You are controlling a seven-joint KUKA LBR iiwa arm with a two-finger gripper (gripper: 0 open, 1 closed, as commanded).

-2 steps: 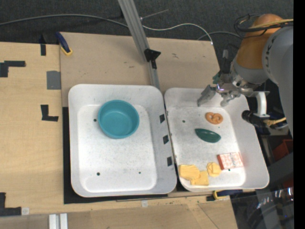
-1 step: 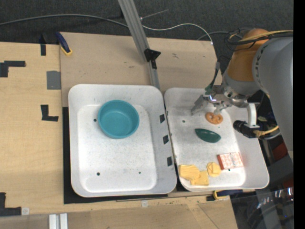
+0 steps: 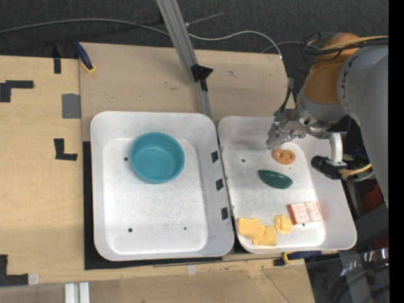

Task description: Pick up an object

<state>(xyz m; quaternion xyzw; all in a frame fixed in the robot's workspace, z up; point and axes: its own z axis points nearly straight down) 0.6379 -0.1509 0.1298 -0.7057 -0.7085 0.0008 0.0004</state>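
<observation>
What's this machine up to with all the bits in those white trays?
The grey arm has reached into the right tray and its hand sits right above a small orange pretzel-shaped piece, apparently going for it; nothing is lifted yet. A dark green piece, a red-and-white packet and some yellow pieces lie nearer the front. The left tray holds a teal bowl.

A blue-and-yellow clamp (image 3: 84,57) lies on the bench (image 3: 38,137) beside a slanted metal pole (image 3: 180,33).
</observation>
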